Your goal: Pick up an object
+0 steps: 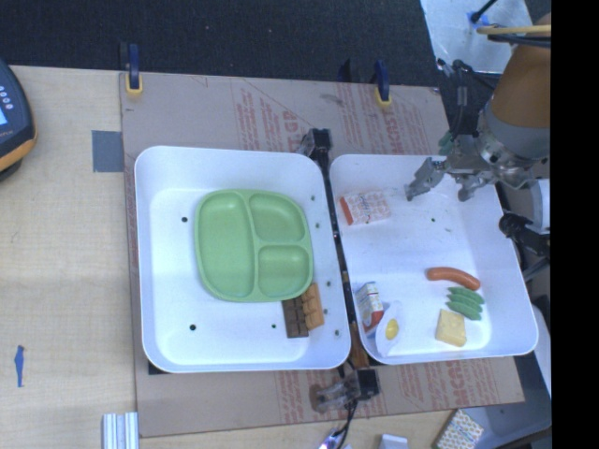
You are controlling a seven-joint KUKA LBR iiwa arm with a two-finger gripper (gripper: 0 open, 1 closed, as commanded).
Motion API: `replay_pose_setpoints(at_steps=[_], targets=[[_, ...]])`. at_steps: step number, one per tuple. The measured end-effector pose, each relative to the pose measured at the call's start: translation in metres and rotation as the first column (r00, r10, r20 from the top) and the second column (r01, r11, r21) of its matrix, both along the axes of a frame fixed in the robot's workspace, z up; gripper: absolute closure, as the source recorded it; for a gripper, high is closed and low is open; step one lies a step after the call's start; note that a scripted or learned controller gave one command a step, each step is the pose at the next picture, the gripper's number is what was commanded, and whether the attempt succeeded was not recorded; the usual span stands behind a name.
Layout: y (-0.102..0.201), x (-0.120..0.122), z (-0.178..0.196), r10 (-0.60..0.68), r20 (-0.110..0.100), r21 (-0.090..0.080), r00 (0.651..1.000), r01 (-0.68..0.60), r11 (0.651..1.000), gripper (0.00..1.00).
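Camera view shows us the gripper point(442, 182) above the right bin's point(510, 251) far end, fingers spread wide around nothing, so picking anything, perhaps the nearby packet point(366, 208), remains undone.

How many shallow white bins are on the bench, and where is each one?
2. The left shallow white bin holds a green divided plate. The right shallow white bin, touching it, holds the small food items. No other bin seems hidden.

End effector point(447, 181) spread above right bin point(505, 251) — green plate point(253, 244) left
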State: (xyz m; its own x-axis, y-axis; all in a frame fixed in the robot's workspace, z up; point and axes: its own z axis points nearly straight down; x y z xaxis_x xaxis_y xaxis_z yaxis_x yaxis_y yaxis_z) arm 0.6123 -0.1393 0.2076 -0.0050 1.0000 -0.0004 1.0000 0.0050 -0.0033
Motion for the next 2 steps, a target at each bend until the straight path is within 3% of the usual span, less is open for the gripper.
replay_pose_setpoints(at_steps=[1,2], targets=[[0.036,-0.017,-0.013,0.003,-0.004,0.0,1.0,-0.003,1.0,0.0],[0.045,-0.047,-0.09,0.0,-0.008,0.001,1.0,0.0,1.0,0.0]])
